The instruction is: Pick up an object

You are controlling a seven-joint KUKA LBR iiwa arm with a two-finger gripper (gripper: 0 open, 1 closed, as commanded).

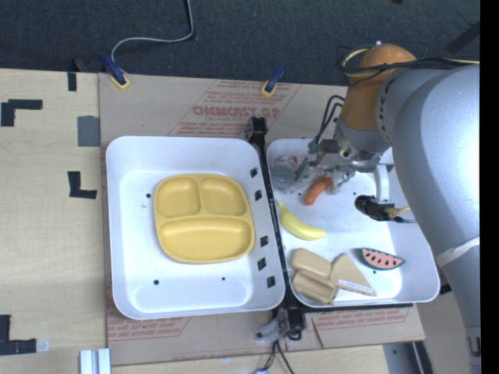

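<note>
arm (437,131) cut off at right, perhaps hiding right bin's (405,283) corner

The two white bins (125,232) look like smooth, shiny plastic. The yellow plate (204,216) is smooth plastic too, a bit dull. The surface (47,232) looks like pale wood, with brown cardboard (179,107) on top. The arm (440,146) is shiny grey metal.

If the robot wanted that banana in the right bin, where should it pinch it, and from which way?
Probably across the middle of the banana, coming straight down from above. It lies flat on the bin floor, long and curved, so its narrow width fits between two fingers and the middle keeps it balanced. There is bare floor on both long sides; the sandwich sits below it, apart.
</note>
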